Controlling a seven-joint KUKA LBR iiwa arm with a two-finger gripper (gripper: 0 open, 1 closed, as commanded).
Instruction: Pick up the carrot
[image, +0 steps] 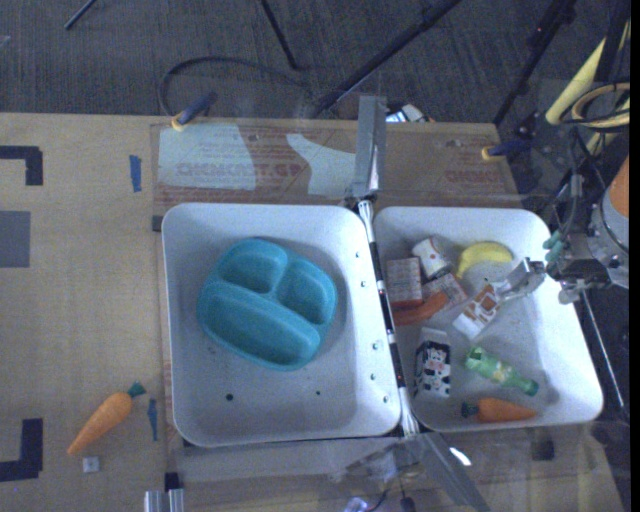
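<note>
End effector: it hung over the upper right part of the right bin, reaching in from the right edge, its metal tip above a small white-and-orange carton. Whether it stood wide or narrow could not be told at this resolution, and nothing was seen between its tips.

Desk: a pale wooden surface carrying both bins, with black corner marks and blue tape at its left.

Left bin: it held a blue divided plate, lying near the middle.

Right bin: it held a crowd of small things, listed below.

Banana: yellow, at the bin's upper middle, just left of the end effector.

Carrot: orange with a green top, lying flat near the bin's lower wall, well apart from the end effector.

Second carrot: on the desk outside the bins, near the lower left corner of the left bin.

Green bottle: lying on its side just above the carrot in the bin.

Cow-print carton: at the bin's lower left.

Brown box: beside the divider.

Progress: judged from this arrangement, the pick was not yet done. Both carrots lay untouched. Left to do, apparently, were the move across to a carrot, the descent, the closing and the lift.
</note>
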